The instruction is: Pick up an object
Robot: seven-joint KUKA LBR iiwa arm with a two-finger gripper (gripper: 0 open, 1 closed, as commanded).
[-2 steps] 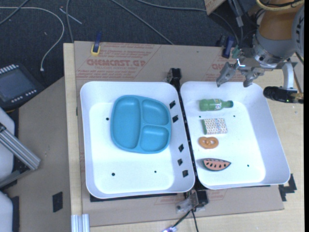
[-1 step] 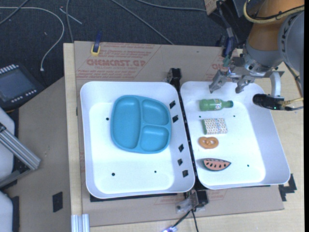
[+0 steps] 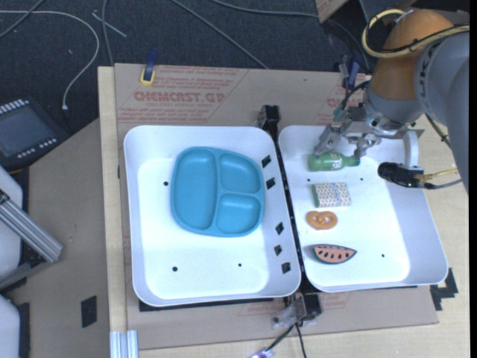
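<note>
Camera view, read from the near edge of the bench to the far edge. Two shallow white bins sit side by side on a cardboard-topped bench; the left bin (image 3: 149, 274) and the right bin (image 3: 417, 259) meet along a central divider fitted with black clips.

Right bin, nearest item: a watermelon-slice toy (image 3: 334, 253), lying flat near the bin's near-left corner. Just beyond it lies a pretzel-shaped toy (image 3: 322, 218), orange-brown, apart from the slice. Next beyond is a small square patterned block (image 3: 331, 194), pale with coloured speckles, close to the pretzel but not touching it. All three line up along the left side of this bin.

Left bin: a blue divided plate (image 3: 218, 191) with three compartments lies flat around the middle of the bin, slightly toward the far side.

Far part of the right bin: a green object (image 3: 326, 161), short and roughly cylindrical, lies on the bin floor near the far-left corner. The gripper (image 3: 341, 142) is directly over it, its metal fingers coming down on either side of the green object. Whether the fingers are closed on it or merely standing around it cannot be determined. The grey arm with its orange band (image 3: 406, 51) enters from the far right.
</note>
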